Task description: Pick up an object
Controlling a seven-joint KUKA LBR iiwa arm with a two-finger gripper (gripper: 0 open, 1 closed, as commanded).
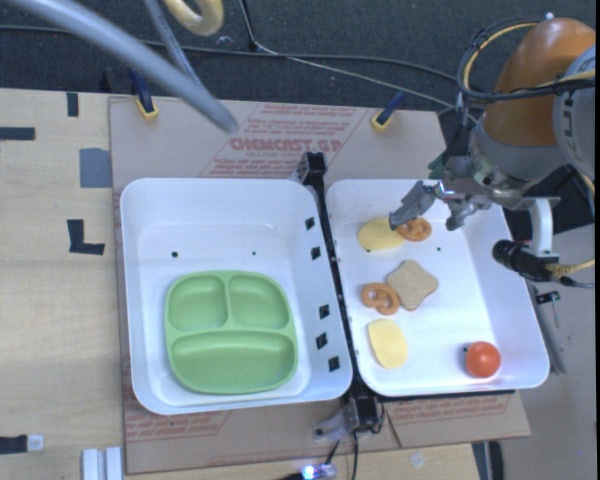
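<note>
The right bin [520, 303] holds several toy foods. At its back lie a pale yellow piece [377, 236] and, touching it, an orange pretzel [416, 231]. A bread slice [412, 284] and a second pretzel [380, 297] lie in the middle. Nearer the front are a yellow wedge [387, 343] and a red tomato [482, 359]. My gripper [432, 218] hangs over the back of this bin, open, its fingers spread with nothing between them. Its left finger [408, 209] is just above the orange pretzel.
The left bin [132, 218] holds a green divided plate [230, 330]. A black divider [325, 268] runs between the bins. The arm's orange band [540, 63] and cables hang over the right bin's far right corner. A grey pole [110, 38] crosses the upper left.
</note>
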